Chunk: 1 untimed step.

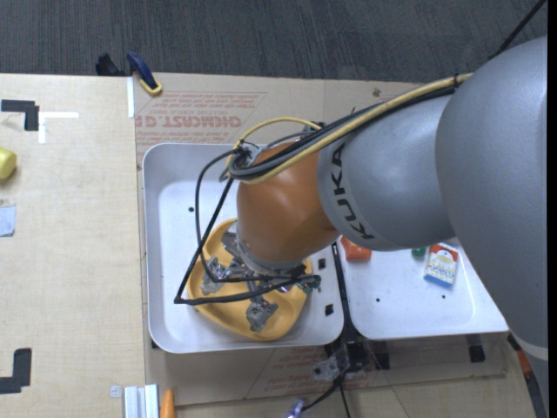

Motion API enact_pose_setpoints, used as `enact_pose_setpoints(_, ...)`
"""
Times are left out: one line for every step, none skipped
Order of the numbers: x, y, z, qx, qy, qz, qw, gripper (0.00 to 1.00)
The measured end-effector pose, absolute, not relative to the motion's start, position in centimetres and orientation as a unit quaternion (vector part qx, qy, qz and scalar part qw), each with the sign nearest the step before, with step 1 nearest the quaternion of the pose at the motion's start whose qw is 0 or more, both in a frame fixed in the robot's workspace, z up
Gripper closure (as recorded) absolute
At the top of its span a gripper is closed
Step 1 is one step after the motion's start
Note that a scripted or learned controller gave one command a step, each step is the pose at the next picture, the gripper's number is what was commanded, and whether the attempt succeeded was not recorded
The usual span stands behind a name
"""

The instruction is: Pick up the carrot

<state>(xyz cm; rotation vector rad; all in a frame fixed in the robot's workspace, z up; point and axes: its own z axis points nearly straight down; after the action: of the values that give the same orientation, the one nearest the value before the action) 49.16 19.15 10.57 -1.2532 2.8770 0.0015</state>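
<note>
Hovering gripper (252, 299) over yellow dish (261, 325)

The arm (435, 172) reads "KUKA"; the red print on the cardboard (204, 116) is unreadable.

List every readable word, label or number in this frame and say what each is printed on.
"KUKA": black letters on the grey arm, reading along its length.
Red print on the cardboard sheet behind the bins: upside down and blurred, not readable.
Small carton in the right bin: printing too small to read.
</note>
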Motion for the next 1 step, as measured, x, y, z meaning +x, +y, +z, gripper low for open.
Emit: enact_pose_setpoints(49.36, 19.2, 11.54, -0.399, 0.917, 0.0005, 0.004, 1.0)
